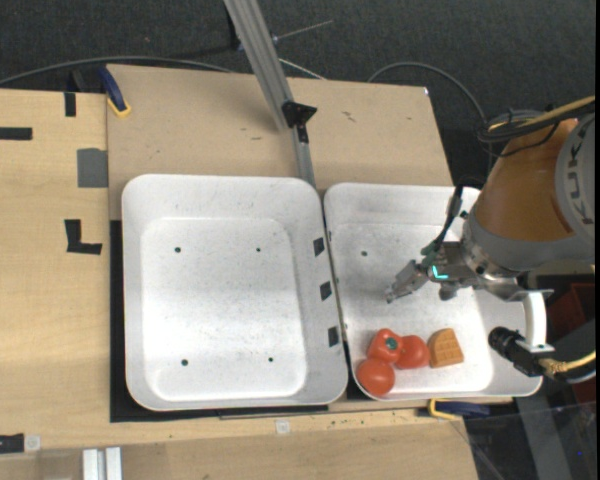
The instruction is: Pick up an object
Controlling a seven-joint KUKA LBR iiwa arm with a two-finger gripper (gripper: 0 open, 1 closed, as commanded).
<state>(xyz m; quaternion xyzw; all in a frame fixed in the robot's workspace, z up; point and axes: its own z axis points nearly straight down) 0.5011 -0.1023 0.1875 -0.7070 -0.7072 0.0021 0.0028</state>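
Near the front edge of the right bin [380,213] lie a red rounded toy [390,356] made of several lumps, with a small teal spot on top, and a tan block [445,348] just to its right. My gripper [402,286] hangs over the middle of this bin, above and slightly behind the red toy. Its fingers point left and down, and nothing shows between them. The grey and orange arm comes in from the right and hides the bin's right side.
The left bin [220,288] sits beside the right one, with black clips along their shared wall [325,288]. A slanted metal pole [265,53] rises behind the bins. Wooden bench surface lies to the left and behind.
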